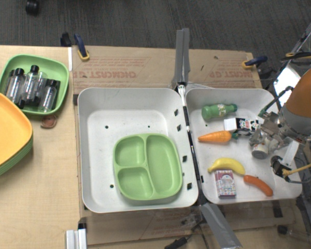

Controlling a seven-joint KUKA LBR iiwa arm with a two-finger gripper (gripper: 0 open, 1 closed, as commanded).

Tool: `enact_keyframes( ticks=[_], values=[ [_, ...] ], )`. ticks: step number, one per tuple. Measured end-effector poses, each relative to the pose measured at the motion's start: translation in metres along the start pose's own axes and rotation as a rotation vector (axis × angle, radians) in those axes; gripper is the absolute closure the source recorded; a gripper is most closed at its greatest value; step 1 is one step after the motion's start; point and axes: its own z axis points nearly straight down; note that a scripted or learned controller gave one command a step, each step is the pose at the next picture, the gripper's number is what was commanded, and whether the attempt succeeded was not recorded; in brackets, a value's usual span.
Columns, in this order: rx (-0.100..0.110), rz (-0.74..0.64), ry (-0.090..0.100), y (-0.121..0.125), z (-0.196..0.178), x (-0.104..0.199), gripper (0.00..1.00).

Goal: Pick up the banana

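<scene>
The yellow banana (227, 165) lies in the right bin (285, 190), near its front middle, curved with its ends pointing down. My gripper (253, 135) hangs over the right side of that bin, up and to the right of the banana and well apart from it. It sits close to a small white and black item (235, 124). The grey arm with its orange band (302, 98) reaches in from the right.
Around the banana lie an orange carrot (215, 137), a green bottle (218, 110), a pink box (225, 184) and a small orange pepper (258, 185). The left bin (93, 139) holds a green divided plate (146, 166). Yellow plates (8, 134) and a green tray of bottles (33, 84) sit at the far left.
</scene>
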Motion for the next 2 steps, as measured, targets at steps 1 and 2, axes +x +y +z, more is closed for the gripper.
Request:
enact_keyframes(
  ticks=[1,2],
  values=[
    [-0.001,0.313,-0.002,0.039,-0.001,0.045,1.0],
    [0.009,0.259,0.006,0.007,0.0,0.002,1.0]
  ],
)
